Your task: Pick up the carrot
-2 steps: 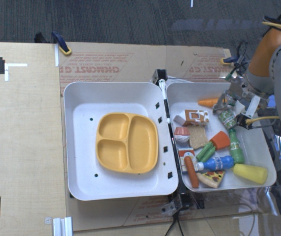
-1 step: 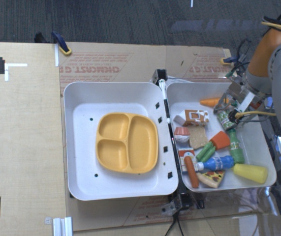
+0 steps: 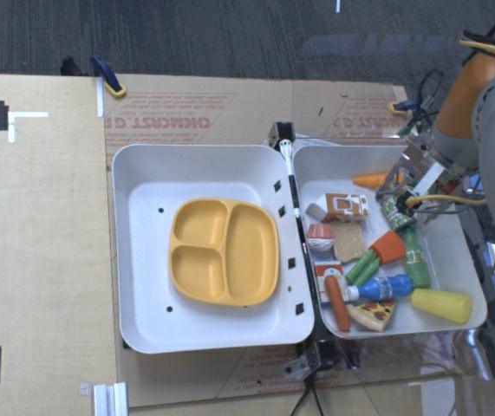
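My hand [image 3: 400, 189] hangs over the far side of the right bin [image 3: 455, 315], just beside the carrot [image 3: 371, 180] — an orange taper lying near the bin's far wall, its tip pointing left. I cannot tell how wide my grip is, and I see nothing held in it. So the pick is not yet made: the carrot lies in the bin, apart from the crowded toys nearer the camera. The yellow plate [image 3: 225, 251] sits in the left bin [image 3: 134, 258].
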`<control>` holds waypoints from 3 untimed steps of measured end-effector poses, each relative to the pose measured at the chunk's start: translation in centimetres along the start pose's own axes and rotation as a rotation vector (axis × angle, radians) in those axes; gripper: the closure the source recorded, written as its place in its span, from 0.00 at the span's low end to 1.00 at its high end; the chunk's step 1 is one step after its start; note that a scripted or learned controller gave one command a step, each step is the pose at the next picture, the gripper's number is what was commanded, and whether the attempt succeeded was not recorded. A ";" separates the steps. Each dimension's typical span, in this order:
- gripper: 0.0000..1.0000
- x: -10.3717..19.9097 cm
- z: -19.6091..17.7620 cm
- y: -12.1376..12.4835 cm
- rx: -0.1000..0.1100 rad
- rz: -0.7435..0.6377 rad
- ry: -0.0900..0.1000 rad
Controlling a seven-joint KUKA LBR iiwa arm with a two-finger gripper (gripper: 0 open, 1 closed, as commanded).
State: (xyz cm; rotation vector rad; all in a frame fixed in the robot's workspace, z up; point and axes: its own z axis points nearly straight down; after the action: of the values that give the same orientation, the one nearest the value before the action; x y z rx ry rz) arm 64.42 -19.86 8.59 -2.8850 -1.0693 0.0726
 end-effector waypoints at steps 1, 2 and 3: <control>0.00 -8.2 0.0 -6.1 -0.061 -0.179 0.025; 0.00 -4.8 -0.1 -4.0 -0.074 -0.067 0.020; 0.00 -2.3 -0.3 -1.0 -0.050 0.055 0.029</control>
State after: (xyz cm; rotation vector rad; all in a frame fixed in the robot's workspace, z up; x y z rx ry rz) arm 62.02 -20.60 8.97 -2.9508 -1.0009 0.0061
